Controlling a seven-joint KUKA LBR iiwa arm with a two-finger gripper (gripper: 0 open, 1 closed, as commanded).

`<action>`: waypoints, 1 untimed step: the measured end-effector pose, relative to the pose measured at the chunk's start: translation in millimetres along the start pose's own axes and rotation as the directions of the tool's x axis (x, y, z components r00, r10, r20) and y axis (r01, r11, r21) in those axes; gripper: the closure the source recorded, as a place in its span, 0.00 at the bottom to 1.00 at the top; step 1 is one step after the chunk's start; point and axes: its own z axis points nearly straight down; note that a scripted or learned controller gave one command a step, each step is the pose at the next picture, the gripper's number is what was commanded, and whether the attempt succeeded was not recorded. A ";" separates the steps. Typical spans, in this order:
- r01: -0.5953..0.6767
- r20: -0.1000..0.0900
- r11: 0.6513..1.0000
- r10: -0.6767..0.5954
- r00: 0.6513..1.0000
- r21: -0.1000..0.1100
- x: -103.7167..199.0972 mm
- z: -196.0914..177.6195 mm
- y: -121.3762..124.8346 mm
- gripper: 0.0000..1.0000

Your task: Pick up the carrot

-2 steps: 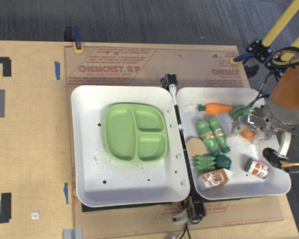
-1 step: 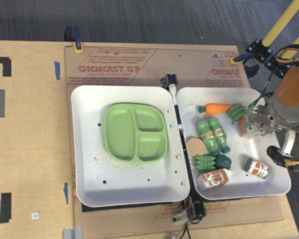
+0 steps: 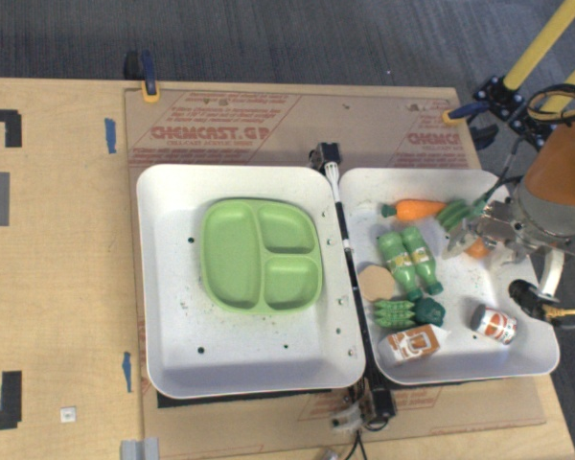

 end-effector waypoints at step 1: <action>0.116 0.000 0.993 -0.116 0.993 0.009 11.3 11.7 34.8 0.00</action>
